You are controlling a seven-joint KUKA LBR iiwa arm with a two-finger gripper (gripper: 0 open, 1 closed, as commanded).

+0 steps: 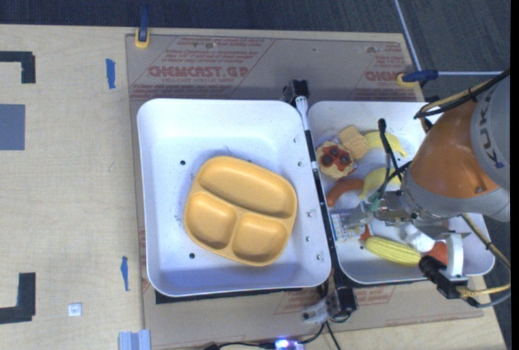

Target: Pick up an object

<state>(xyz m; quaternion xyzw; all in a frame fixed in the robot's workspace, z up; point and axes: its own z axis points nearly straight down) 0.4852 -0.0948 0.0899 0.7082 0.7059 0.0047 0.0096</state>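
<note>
The arm reaches into the right bin (480, 263), its hand (388, 209) low among the clutter, presumably to pick from the pile; whether it grips anything cannot be told. Just near of it lies a corn cob (391, 250), yellow, knobbly and long.

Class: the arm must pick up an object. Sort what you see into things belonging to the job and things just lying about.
Belonging to the job:
end effector
corn cob
cracker
right bin

Lying about:
yellow divided tray
left bin
blue clamp
</note>
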